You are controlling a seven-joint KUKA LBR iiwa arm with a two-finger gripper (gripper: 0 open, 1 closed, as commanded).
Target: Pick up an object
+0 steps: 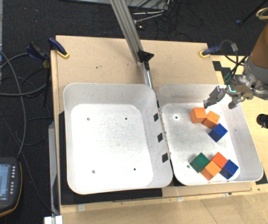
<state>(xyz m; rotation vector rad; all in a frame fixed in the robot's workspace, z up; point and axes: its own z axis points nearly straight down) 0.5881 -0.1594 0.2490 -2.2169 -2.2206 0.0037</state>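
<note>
Pincer: two-finger gripper above right white bin's far edge, fingers spread apart, nothing between them.
Nearest objects: two orange cubes (touching), blue cube beside them.
Near-right corner: green cube, two orange blocks, blue block, clustered.

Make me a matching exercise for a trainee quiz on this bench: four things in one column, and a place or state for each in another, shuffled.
Things:
1. green block
2. end effector
3. left bin
4. lone blue block

Places or states:
A. bare white floor with dark specks
B. leftmost of the cluster near the right bin's front edge
C. open, above the right bin's far side
D. just in front of two orange blocks

Pairs: 1-B, 2-C, 3-A, 4-D
</note>
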